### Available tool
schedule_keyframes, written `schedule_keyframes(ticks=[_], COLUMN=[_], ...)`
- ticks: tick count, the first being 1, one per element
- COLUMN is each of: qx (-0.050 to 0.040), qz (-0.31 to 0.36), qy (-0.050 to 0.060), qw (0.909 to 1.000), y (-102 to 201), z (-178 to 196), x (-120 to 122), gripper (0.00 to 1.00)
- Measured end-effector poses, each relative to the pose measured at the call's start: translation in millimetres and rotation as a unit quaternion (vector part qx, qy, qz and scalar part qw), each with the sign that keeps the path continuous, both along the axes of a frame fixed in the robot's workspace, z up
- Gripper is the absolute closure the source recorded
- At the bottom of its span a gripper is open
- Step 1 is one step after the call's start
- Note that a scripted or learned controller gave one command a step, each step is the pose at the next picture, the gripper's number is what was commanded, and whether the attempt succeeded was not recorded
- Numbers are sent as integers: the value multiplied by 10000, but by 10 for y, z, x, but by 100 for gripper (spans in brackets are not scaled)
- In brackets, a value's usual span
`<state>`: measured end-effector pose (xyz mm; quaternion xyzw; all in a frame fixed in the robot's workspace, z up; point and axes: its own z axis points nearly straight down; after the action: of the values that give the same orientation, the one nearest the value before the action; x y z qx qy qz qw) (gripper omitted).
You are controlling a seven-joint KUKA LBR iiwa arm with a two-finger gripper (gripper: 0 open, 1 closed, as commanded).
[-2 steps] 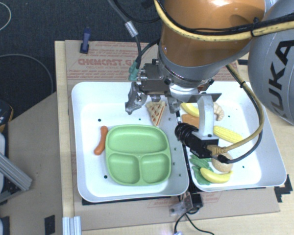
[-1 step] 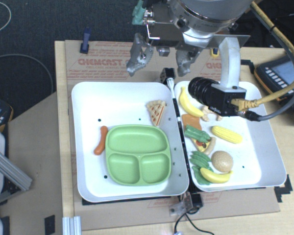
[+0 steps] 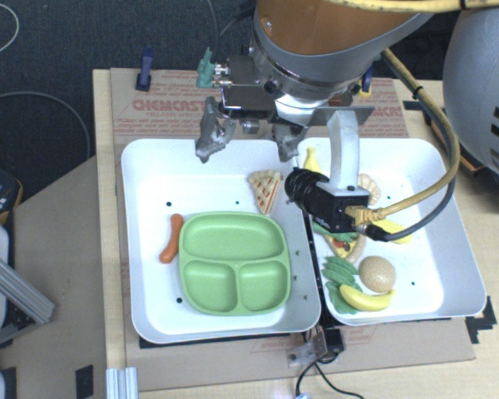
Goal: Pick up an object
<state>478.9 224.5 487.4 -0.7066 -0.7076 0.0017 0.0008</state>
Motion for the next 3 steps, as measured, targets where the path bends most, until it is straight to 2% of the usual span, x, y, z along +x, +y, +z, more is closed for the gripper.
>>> schedule_keyframes(ticks=[1, 2, 3], qx=[9, -4, 24], qz=[-16, 3, 0], qy=[-29, 12, -59], qw=[10000, 10000, 10000], y=[-540, -301, -265], z=[483, -329, 519], x=[3, -2, 5], gripper=[0, 0, 0])
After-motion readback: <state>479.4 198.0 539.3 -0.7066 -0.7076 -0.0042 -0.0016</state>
